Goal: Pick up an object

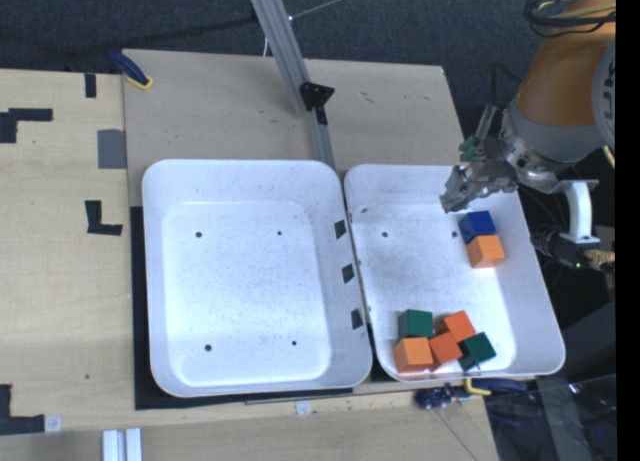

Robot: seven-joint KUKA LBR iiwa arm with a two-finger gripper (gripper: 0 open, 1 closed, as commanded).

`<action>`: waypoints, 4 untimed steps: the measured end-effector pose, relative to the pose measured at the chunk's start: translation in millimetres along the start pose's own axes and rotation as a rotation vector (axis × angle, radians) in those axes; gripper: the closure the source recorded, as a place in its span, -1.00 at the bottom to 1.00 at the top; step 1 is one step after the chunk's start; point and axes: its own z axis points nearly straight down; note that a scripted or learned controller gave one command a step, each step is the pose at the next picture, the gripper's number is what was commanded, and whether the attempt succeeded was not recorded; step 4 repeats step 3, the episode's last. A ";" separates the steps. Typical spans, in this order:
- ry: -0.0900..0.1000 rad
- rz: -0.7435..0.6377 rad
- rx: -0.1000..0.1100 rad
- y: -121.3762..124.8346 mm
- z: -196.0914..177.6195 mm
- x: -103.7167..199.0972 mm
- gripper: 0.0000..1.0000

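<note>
Now, the likeliest target: a blue block (pixel 478 223) with an orange block (pixel 485 250) touching it at its 6 o'clock, both near the 3 o'clock wall of the right bin (pixel 400 249). I read the end effector (pixel 462 194) hovering just beside the blue block at its 11 o'clock; I cannot tell how it is set, and nothing is seen held in it.

To do this well I would centre over the blue block and close across its 9-to-3 faces, since the orange neighbour blocks the 6 o'clock side.

Room: bare bin floor lies open toward 9 o'clock; the bin wall at 3 o'clock is close, so little slack there. A cluster of green and orange blocks (pixel 440 339) sits well apart at 6 o'clock. The left bin (pixel 160 249) lies beyond, on the counter (pixel 60 249).
</note>
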 end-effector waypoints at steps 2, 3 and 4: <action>-0.001 0.001 0.001 17.7 -0.8 98.0 1.00; -0.001 0.001 0.001 28.6 0.7 147.7 1.00; -0.001 0.001 0.001 28.6 0.7 147.7 1.00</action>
